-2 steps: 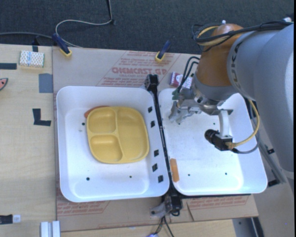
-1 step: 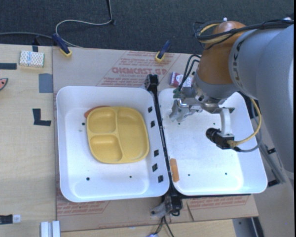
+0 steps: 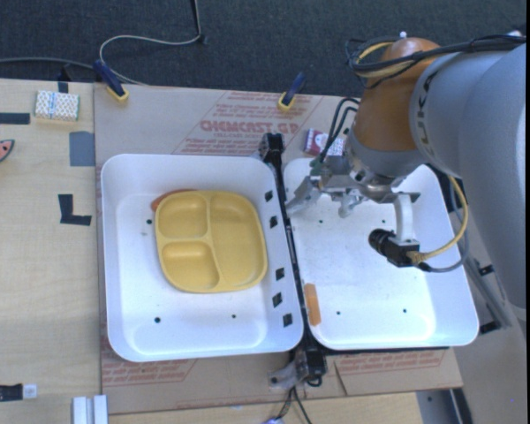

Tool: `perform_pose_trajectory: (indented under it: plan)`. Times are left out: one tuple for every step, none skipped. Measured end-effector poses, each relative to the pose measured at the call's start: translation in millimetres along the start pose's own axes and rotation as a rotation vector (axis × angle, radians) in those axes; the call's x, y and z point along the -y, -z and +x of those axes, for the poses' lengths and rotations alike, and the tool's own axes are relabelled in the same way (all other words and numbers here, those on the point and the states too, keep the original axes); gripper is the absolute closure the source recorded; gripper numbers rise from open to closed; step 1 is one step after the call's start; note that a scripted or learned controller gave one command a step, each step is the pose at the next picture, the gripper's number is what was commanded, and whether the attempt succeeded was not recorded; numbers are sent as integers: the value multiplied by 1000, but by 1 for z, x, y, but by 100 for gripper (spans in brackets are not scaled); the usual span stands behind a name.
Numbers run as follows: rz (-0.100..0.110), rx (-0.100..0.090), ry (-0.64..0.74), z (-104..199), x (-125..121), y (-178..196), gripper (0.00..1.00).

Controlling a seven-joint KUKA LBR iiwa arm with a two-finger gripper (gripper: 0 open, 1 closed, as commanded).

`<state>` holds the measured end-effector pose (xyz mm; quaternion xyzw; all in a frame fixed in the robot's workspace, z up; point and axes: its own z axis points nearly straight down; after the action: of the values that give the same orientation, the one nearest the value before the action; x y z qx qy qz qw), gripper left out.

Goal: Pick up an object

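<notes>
Nearest the camera: small orange piece [image 3: 312, 304] flat at the right bin's [image 3: 424, 325] bottom-left, just beside the divider, long axis roughly 12-to-6. Left bin [image 3: 124, 237] holds a yellow divided plate [image 3: 211, 239] (something reddish tucked under its far edge, unclear what). Further back: gripper [image 3: 325, 197] over the right bin's far-left part, fingers [image 3: 300, 195] spread apart, nothing between them. Orange piece at about 6 o'clock from the gripper, clearly apart. Likely needs a pull toward the near rim, then descent, jaws set across the short axis.
</notes>
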<state>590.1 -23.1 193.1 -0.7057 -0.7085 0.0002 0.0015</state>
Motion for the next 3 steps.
perform_pose_trajectory:
  plan:
    - [-1,3,-2,16,-77,-9,0]
    - [0,2,-4,21,5,-9,0]
    - [-2,3,-2,13,-78,-9,0]
